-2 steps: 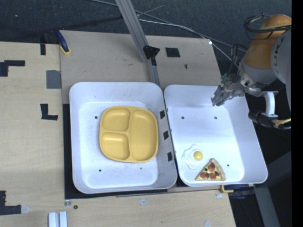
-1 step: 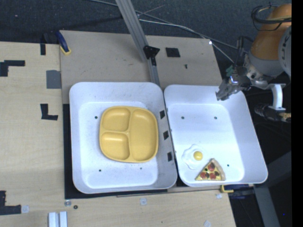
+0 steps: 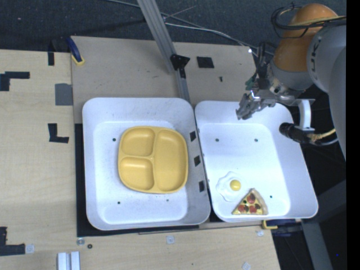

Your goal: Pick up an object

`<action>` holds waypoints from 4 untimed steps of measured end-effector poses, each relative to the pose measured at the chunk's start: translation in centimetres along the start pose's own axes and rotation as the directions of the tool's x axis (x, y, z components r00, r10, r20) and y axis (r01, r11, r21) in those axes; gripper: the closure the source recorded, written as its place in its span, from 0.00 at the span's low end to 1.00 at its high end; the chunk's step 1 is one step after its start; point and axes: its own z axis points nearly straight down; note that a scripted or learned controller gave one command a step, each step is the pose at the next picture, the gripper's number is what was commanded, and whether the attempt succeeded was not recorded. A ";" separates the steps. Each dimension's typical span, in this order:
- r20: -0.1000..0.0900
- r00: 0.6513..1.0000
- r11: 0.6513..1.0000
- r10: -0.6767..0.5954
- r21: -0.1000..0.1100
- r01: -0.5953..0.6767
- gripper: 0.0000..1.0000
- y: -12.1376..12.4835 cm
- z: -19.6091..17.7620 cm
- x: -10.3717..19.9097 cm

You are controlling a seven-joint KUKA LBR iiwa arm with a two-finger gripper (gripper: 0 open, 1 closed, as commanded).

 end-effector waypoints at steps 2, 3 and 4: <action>0.000 1.000 1.000 0.000 0.000 0.000 1.00 0.8 -2.1 10.5; 0.001 1.000 1.000 0.000 0.000 0.000 1.00 1.7 -1.1 15.9; 0.001 1.000 1.000 0.001 0.000 -0.001 1.00 2.4 -0.7 20.6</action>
